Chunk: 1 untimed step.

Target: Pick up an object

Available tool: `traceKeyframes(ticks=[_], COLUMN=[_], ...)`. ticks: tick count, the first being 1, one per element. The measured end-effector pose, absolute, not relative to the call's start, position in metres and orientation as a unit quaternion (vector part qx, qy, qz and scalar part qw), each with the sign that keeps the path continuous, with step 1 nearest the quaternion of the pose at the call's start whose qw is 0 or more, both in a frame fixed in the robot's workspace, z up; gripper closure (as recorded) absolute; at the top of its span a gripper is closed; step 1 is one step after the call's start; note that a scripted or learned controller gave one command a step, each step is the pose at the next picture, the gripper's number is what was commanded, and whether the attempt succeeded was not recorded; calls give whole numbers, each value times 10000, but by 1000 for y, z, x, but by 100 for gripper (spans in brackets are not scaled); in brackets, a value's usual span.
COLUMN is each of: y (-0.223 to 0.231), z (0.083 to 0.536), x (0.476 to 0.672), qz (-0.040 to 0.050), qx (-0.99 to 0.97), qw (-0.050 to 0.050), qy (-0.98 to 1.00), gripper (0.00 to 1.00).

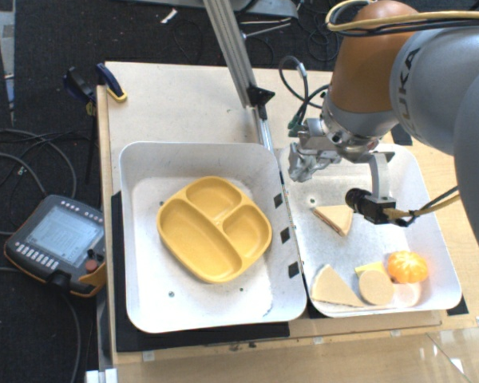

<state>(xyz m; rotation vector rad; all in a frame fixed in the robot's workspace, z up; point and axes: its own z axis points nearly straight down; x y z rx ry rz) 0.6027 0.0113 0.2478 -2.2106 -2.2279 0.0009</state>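
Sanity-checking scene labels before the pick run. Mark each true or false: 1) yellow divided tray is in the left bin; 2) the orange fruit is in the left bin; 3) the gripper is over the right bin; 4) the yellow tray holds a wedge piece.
1) True: the yellow divided tray lies in the left bin.
2) False: the orange fruit sits in the right bin, near its front corner.
3) True: the gripper hangs over the right bin's back left part.
4) False: the tan wedge lies on the right bin's floor.

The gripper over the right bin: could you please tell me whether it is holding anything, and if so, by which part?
Nothing is held: the gripper hangs above bare floor at the far end of the right bin, apart from the wedge-shaped piece lying nearer the camera.
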Motion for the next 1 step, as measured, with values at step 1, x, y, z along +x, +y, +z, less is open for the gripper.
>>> traceKeyframes(ticks=[1], y=[64], z=[251], x=[598], qz=[-6], qx=[-7040], qw=[7], qy=[-7102], gripper=[100])
